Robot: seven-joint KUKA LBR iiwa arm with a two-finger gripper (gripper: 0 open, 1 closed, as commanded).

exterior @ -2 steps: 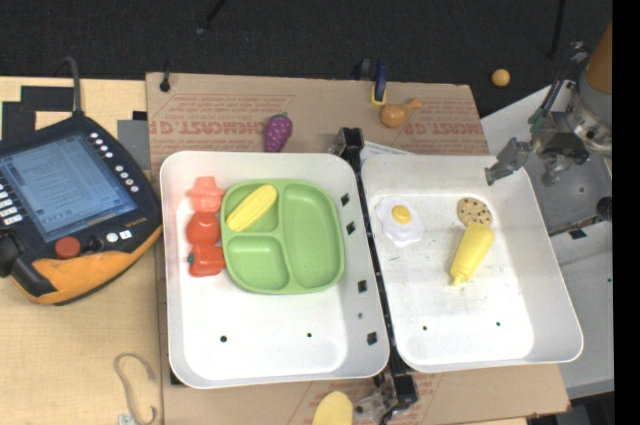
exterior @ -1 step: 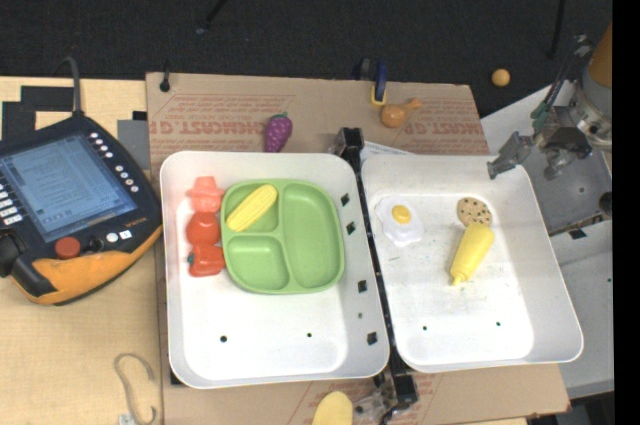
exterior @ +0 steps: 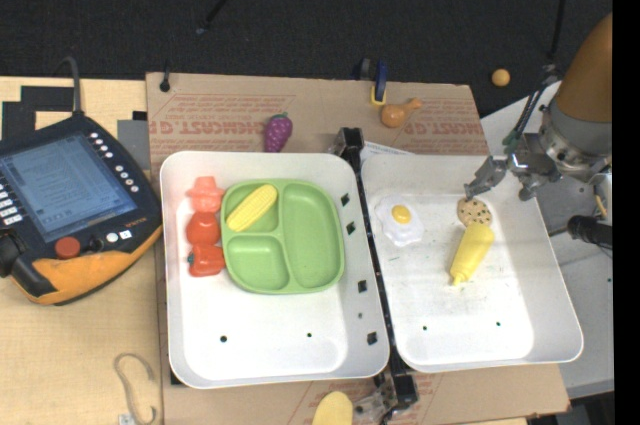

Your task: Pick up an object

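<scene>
Gripper (exterior: 487, 179), jaw state indiscernible, hovers over right bin (exterior: 540, 333); cookie (exterior: 474, 210) just at its 7 o'clock, bottle (exterior: 469, 253) beyond, axis 1–7 o'clock.

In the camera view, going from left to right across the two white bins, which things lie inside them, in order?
Orange bottle → corn cob → green plate → fried egg → yellow bottle.
</scene>
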